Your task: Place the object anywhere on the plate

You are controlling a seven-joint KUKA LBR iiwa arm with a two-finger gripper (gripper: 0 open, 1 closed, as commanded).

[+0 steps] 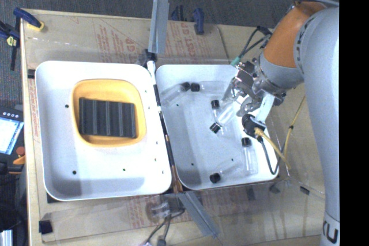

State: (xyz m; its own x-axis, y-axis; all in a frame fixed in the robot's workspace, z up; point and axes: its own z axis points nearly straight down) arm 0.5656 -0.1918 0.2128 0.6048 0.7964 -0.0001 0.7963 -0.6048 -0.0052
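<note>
Although the task ends on the yellow rounded-square plate with its dark ribbed insert, which lies in the left white shallow plastic bin, everything to be picked up lies in the right white shallow bin, so the plate serves as the landmark here. Just right of the plate, past the seam between the bins, a small clear tube with a black cap rests near the far wall. Further right of the plate, near the middle of the right bin, a clear plastic vial with a black cap lies tilted, its long axis running from lower left, where the cap sits, to upper right. Its upper end meets the two-finger gripper, which hangs low over the right bin, well apart from the plate. The view is too cluttered with metal and clear plastic to tell whether the vial sits between the gripper's tips or merely beside them, so a hold cannot be confirmed. Two more clear capped vials lie farther from the plate: one below the gripper, one near the front wall. I judge the coming move to be a carry leftward across the seam, with the vial's axis pointing roughly towards the plate.
</note>
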